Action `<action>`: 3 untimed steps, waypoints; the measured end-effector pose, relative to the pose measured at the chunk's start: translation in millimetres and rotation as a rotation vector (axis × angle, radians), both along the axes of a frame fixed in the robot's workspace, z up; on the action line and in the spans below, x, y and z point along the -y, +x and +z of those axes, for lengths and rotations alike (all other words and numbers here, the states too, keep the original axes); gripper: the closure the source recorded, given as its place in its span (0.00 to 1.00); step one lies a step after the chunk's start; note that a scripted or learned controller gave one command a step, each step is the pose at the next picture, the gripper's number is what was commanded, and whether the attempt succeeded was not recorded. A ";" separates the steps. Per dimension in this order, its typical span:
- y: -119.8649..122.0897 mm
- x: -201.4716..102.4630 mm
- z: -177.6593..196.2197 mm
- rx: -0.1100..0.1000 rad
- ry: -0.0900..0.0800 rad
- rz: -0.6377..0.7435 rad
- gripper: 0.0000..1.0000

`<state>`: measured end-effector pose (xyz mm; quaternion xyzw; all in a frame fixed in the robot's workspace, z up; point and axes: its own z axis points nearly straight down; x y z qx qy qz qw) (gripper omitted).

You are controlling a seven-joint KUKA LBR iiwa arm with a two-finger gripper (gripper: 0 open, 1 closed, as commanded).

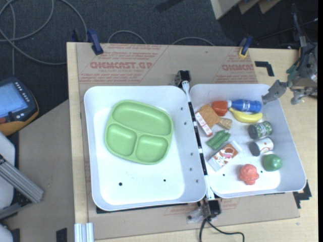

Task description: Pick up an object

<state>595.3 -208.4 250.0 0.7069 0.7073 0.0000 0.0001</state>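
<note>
Overhead, claw [284, 91] hovers beside banana [246, 116] (not touching).

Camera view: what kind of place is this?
Likely a robotics lab bench for pick tests. Two white bins, left and right, sit clamped on a board; toy food such as a banana fills the right one; cables and a pendant lie nearby.

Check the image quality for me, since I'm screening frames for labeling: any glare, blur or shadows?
Camera view: lighting is even, with soft shadows under the green tray; the left bin looks bright but keeps its detail; the small items in the right bin are sharp enough to tell apart; the gripper at the right edge is dim and slightly blurred.
</note>
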 end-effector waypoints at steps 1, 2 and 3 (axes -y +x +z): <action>39.3 -53.3 -163.8 -0.002 0.002 0.001 0.00; -0.8 -59.1 -165.5 -0.001 0.000 -0.001 0.00; -54.4 -53.4 -165.6 -0.001 0.000 -0.002 0.00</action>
